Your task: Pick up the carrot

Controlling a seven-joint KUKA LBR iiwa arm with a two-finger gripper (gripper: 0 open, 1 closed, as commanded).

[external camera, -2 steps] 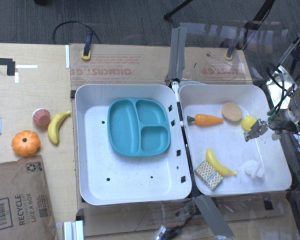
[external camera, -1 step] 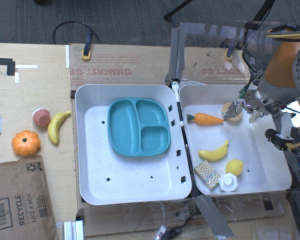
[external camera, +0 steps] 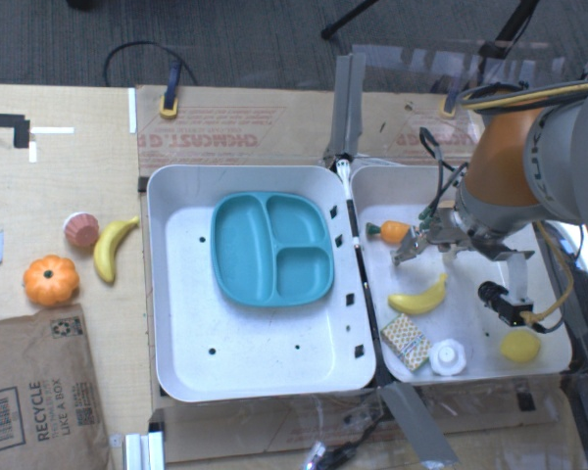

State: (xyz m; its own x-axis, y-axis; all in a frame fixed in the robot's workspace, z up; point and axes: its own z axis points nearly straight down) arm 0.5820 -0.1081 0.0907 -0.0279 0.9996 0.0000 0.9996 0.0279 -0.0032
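The carrot (external camera: pixel 394 230), a short orange piece with a green end, lies near the far left corner of the right bin (external camera: pixel 549 360). My gripper (external camera: pixel 421 246) hangs low just to the right of it, close to its orange end, and stands open with nothing between its fingers. The grey arm with its orange band (external camera: pixel 505 164) reaches in from the right above the bin.
The right bin also holds a banana (external camera: pixel 418 298), a small patterned box (external camera: pixel 405 342), a white cup (external camera: pixel 448 357) and a lemon (external camera: pixel 520 346). A blue divided plate (external camera: pixel 272 248) sits in the left bin (external camera: pixel 176 360). A banana (external camera: pixel 111 248), a pumpkin (external camera: pixel 51 280) and a pink cupcake (external camera: pixel 81 229) lie on the bench at left.
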